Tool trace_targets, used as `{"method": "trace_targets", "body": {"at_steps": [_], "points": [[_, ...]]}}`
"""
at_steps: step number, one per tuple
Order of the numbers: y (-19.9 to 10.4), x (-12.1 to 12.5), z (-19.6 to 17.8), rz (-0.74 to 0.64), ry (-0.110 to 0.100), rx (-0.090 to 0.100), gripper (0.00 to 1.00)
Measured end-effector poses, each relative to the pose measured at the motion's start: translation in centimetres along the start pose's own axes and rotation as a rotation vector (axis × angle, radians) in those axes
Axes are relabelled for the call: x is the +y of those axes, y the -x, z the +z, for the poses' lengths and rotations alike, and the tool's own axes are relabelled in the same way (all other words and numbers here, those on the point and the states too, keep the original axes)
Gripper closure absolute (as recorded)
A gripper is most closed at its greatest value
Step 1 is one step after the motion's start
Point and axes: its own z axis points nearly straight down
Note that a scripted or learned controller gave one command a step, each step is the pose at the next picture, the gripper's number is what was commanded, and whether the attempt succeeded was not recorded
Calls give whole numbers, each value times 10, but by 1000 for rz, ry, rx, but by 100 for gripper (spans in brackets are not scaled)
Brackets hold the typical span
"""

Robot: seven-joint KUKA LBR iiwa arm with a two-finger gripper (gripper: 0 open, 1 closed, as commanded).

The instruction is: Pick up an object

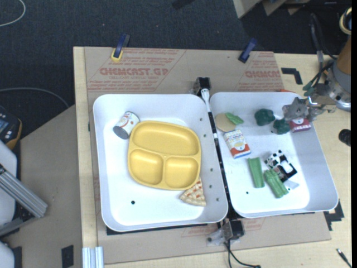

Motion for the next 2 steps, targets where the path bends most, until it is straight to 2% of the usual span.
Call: {"method": "trace_targets", "body": {"at_steps": [1, 2], "points": [[0, 1, -9, 0, -4, 2, 100], [-49, 9, -17, -6, -4, 4, 100]]}}
